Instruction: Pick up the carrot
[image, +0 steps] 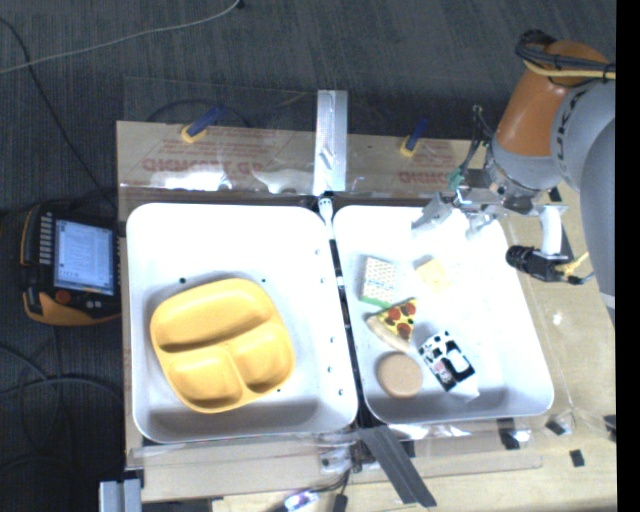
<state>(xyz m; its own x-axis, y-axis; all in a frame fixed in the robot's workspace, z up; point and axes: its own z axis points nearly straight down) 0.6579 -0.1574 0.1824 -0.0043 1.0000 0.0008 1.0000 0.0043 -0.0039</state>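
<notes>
**Approach step: hovering at the far rim, no grasp yet**

Poised with the gripper (458, 210) over the far edge of the right bin (512, 330), near its far right corner, well apart from the toys lower down. Impossible to tell from this slant how wide the gripper is set.

No piece plainly readable as a carrot. Likeliest candidate: an orange wedge (393, 320) with red spots, close to the bin's left wall, about midway along it. Hemmed in by a checkered green-and-white piece (378, 278) just beyond it, a round brown disc (400, 375) just nearer, and a black-and-white block (447, 362) to its right.

Next, probably: travel toward the left wall, line up over the wedge, then descend between the neighbours without nudging them.
</notes>
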